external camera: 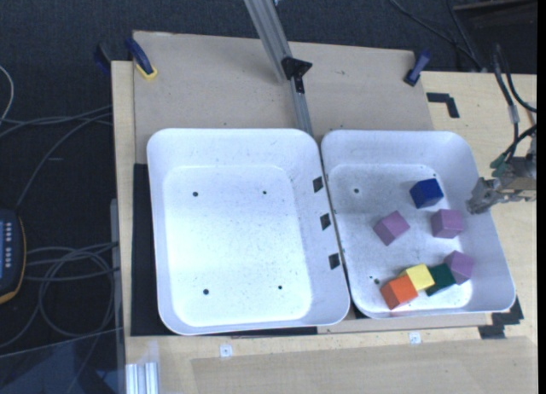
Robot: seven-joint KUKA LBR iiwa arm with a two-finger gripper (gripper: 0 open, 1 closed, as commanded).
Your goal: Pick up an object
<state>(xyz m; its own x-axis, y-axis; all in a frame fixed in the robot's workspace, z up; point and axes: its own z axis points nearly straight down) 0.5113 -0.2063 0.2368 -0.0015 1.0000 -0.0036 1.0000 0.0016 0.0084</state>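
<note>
- I'm looking down on the counter (256,77) with both white bins side by side; the left bin (243,230) shows me bare speckled floor with a few dark dots.
- The right bin (409,149) carries all the blocks: a blue cube (426,192) toward its far right, a purple cube (392,227) near the middle, another purple cube (447,223) just right of that.
- Along the near edge I've got an orange block (397,292), a yellow block (419,278) and a green block (441,277) pressed together in a row, with a third purple cube (460,265) touching the green end.
- The gripper (484,199) sits at the right bin's right rim, mostly cut off by the frame edge; it's small and blurred, so I cannot tell how its fingers stand, and I see no block in it.
- Nearest to it are the blue cube and the right-hand purple cube, both apart from it.
- A grey pole (271,30) slants across the far side of the counter, and cables (51,247) trail over the dark floor at left.
</note>
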